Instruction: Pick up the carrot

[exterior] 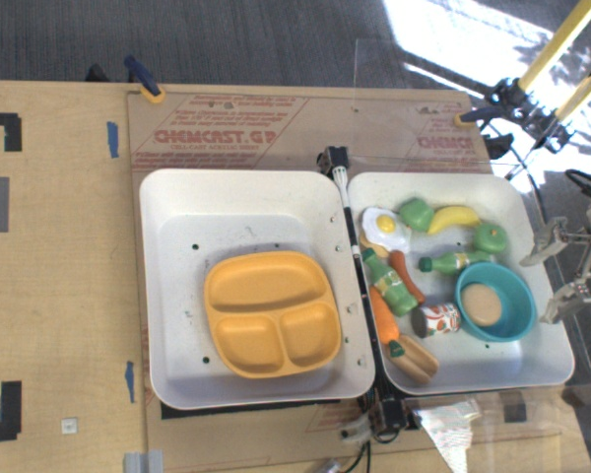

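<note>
Nearest the camera, along the front edge of the right-hand bin [557, 368], we find a tan bread-like piece [417, 359] and, touching its upper left end, the carrot [385, 321], a slim orange toy lying almost lengthwise against the bin's left wall. Just beside it to the right sit a small red-and-white can [438, 318] and a teal bowl [495, 302], while a green bottle [391, 285] lies right above the carrot's upper end (the 2 seem to touch, though we cannot be sure). Across the divider, the left-hand bin [167, 264] holds only a yellow 3-section tray [272, 311]. Farther back in the right bin come a brown sausage-like piece [400, 263], a fried egg [384, 228], a green pepper [415, 213], a banana [452, 218] and a green apple-like fruit [490, 236]. We judge the task to be at its very start: the carrot lies untouched in the clutter, and we cannot tell the state of the pincer from this view. The next move, as we read it, calls for a descent over the carrot's middle with the fingers set across its narrow width, keeping clear of the bin wall on 1 side and the can and bottle on the other.
</note>
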Controlling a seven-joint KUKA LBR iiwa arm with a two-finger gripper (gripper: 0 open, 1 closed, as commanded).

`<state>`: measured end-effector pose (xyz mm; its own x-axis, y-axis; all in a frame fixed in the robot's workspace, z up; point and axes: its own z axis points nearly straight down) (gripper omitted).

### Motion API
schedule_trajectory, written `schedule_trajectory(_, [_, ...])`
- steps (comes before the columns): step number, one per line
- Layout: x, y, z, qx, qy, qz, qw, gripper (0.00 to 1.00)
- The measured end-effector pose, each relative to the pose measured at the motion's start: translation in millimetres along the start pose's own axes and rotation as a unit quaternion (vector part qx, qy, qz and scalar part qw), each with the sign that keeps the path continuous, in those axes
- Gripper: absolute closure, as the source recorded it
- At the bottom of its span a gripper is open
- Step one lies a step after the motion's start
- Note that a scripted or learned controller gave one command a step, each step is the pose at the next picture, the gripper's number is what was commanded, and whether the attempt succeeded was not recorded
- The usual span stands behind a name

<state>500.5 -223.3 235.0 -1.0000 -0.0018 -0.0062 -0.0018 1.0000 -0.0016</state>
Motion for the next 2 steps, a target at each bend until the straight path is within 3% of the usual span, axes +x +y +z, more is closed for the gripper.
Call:
schedule_trajectory(1, [-64, 27, -58, 0.0, -0.005, 0.205, 0.9788, 0.0])
schedule_trajectory(2, [-65, 25, -69, 0.002, -0.008, 0.206, 0.9786, 1.0])
